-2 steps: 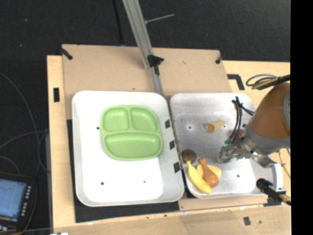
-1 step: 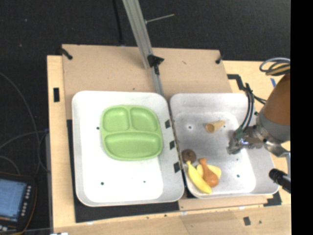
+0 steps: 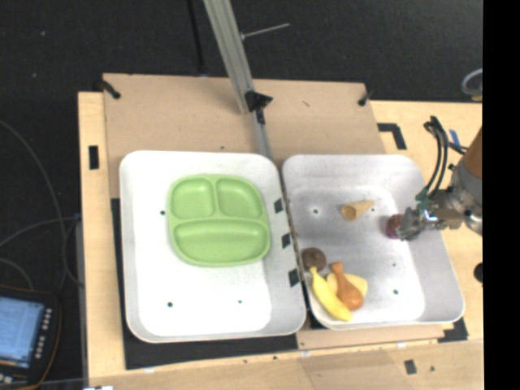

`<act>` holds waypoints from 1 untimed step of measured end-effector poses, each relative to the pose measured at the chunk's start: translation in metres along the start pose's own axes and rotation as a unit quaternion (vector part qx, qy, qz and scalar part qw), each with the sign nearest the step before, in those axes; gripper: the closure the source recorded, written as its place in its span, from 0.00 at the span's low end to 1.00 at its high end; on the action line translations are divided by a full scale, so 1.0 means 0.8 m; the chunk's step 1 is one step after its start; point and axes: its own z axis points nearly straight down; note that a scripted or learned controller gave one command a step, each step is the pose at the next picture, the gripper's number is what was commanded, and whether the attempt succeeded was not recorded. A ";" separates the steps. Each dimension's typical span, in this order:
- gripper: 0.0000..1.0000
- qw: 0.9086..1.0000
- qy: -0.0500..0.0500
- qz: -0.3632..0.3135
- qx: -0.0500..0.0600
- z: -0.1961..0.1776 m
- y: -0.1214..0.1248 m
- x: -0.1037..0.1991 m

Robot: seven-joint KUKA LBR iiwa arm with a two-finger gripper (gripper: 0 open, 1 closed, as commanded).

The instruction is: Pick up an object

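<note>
Right bin [image 3: 357, 177] is the landmark — green plate [image 3: 219, 220] just left of it, claw [image 3: 409, 224] low at its right side over a dark purple lump [image 3: 396, 226], grip impossible to tell — cone [image 3: 356, 210] mid-bin.

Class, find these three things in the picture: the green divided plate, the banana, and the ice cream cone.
green divided plate [image 3: 219, 220]: camera view, on the ridge between its compartments.
banana [image 3: 327, 297]: camera view, on its yellow middle.
ice cream cone [image 3: 356, 210]: camera view, on the cone's tan body.
</note>
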 end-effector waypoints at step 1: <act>1.00 1.000 0.001 -0.001 0.002 -0.031 0.002 -0.002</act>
